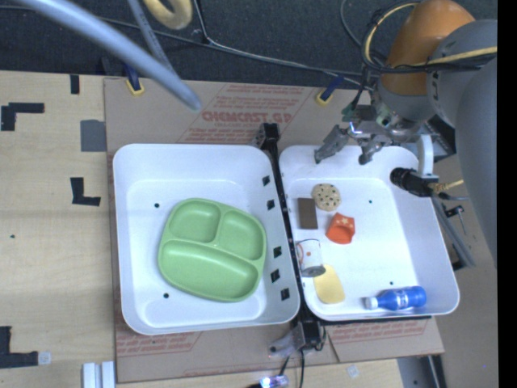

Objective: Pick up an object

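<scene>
My gripper (pixel 350 152) hangs over the far rim of the right bin (pixel 420 241) with its two fingers spread open and nothing between them. Below it in that bin lie a round speckled cookie (pixel 326 196), a brown block (pixel 307 212), an orange-red piece (pixel 342 229), a small clear cup (pixel 310 255), a pale yellow piece (pixel 329 285) and a blue bottle (pixel 397 299) on its side near the front right corner. The cookie is the nearest item to the fingers, a little toward the front of them.
The left bin (pixel 137 192) holds a green divided plate (pixel 213 249). A black divider (pixel 277 208) with clips runs between the bins. A grey pole (pixel 105 35) crosses the upper left. Cables and a black fitting (pixel 408 180) sit by the arm on the right.
</scene>
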Robot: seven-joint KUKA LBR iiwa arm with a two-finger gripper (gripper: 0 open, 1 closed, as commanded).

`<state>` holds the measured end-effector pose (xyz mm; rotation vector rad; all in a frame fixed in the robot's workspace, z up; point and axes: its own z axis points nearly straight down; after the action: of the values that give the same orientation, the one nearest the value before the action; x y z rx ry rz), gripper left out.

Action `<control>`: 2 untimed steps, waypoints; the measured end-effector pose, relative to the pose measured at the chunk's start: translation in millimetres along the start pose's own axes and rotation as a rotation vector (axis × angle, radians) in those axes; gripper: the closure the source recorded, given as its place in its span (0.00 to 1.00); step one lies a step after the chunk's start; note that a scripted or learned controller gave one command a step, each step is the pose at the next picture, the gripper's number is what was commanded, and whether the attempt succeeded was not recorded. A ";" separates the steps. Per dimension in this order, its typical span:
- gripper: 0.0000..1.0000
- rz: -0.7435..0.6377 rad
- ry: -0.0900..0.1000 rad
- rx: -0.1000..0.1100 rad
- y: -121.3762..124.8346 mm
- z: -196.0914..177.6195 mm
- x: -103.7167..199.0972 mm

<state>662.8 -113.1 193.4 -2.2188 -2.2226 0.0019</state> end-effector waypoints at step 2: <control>0.00 -0.001 -0.002 0.000 0.8 111.4 0.9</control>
<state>663.5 -112.1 81.9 -2.2188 -2.2249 0.0041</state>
